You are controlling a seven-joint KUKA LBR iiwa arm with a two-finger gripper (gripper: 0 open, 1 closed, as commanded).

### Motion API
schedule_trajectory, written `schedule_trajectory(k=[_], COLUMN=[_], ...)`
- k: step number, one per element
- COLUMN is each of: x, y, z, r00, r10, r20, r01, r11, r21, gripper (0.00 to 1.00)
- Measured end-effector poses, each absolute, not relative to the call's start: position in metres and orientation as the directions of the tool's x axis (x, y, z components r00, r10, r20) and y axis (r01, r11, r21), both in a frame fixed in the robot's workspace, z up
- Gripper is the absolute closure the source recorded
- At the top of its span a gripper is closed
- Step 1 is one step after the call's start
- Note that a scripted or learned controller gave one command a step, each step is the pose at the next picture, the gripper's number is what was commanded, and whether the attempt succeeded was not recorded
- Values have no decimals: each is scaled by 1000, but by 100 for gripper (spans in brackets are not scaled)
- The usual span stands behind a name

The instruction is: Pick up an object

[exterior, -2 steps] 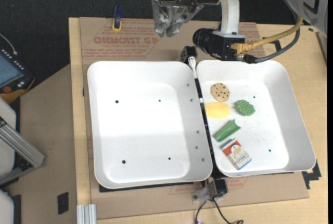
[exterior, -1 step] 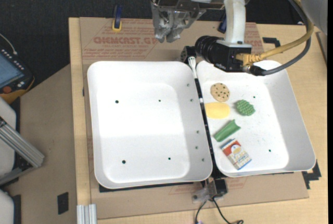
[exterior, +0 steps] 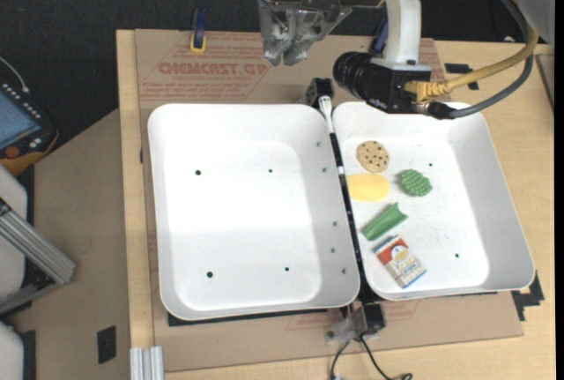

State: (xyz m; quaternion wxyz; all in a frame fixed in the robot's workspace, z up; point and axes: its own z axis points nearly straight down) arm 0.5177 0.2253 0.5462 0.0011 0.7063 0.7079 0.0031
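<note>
Nearest the camera, at the front edge of the bench, a small black clip (exterior: 368,319) with trailing wires sits just below the seam where the two white bins meet. Of those, the left bin (exterior: 176,193) shows bare floor with a few dark dots. The right bin (exterior: 480,193) holds five small things gathered toward its left side, close to the divider. Closest to the front lies a small red and white box (exterior: 402,261), its long axis running diagonally from upper left to lower right. Just behind it a green pepper-like piece (exterior: 384,220) lies slanted the other way, long axis from lower left to upper right. Behind that sits a yellow lump (exterior: 367,187), roughly oval and lying crosswise, and to its right a bumpy green round piece (exterior: 415,182), near but apart. Farthest back in the bin is a round tan cookie (exterior: 373,156) with dark specks, just behind the yellow lump.

Beyond the bins, over the brown cardboard (exterior: 220,70) at the back of the bench, hangs the gripper (exterior: 289,48), well apart from every object. Its metal fingers point down and are blurred together, so I cannot tell whether they are spread or closed; nothing is visibly between them. The arm above it is cut off by the frame's top edge.
</note>
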Motion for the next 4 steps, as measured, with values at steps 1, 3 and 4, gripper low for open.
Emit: schedule_trajectory(k=[1, 3, 4], x=[518, 518, 518], y=[225, 226, 227], z=[546, 556, 567], r00=[-2, -3, -4], r10=[1000, 1000, 1000], r20=[2, 3, 5], r01=[1000, 1000, 1000], r11=[2, 3, 4], r21=[5, 7, 11], gripper=[0, 0, 100])
